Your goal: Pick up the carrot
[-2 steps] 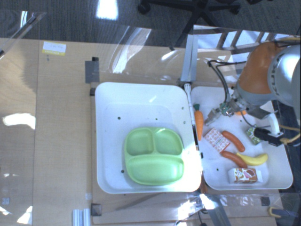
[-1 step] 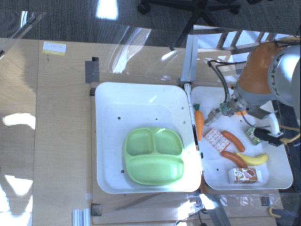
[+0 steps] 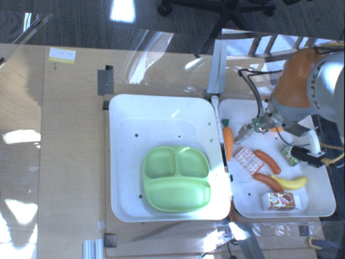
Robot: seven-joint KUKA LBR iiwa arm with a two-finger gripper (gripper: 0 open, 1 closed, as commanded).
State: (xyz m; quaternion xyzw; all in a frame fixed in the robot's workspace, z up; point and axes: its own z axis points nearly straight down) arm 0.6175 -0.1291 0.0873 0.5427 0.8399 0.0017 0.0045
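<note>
The carrot point(image 3: 228, 142) is orange with a green stub at its top end. It lies lengthwise along the left wall of the right bin point(image 3: 323, 212). My gripper point(image 3: 242, 134) hangs low over that bin, just right of the carrot's upper half and pointing down-left towards it. A small gap separates the two, and nothing is held. The grey arm with its orange band point(image 3: 295, 85) comes in from the upper right.
The right bin also holds a red checkered packet point(image 3: 248, 160), two red sausages point(image 3: 268, 161) point(image 3: 268, 181), a banana point(image 3: 291, 183), a small carton point(image 3: 280, 200) and a green item point(image 3: 291, 155). A green divided tray point(image 3: 176, 178) sits in the left bin point(image 3: 124, 144).
</note>
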